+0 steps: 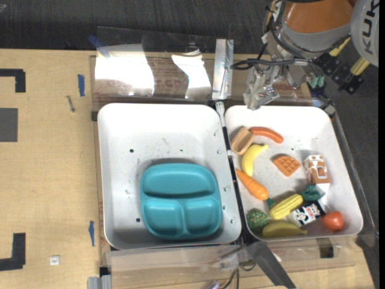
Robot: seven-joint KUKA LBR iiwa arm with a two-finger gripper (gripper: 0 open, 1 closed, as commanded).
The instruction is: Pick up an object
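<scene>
Whether the jaws are standing apart or together cannot be told; the gripper [263, 93] is hanging at the upper right of the frame, over the far rim of the right bin [346, 179], with nothing visible in it. Toy foods are lying in that bin: a sausage [266, 134] and a bun [242, 140] near the top, a banana [252, 158], a carrot [253, 185], a waffle [286, 164], corn [286, 205], and a tomato [333, 221] at the lower right. A teal tray [180, 200] is sitting in the left bin [120, 131].
</scene>
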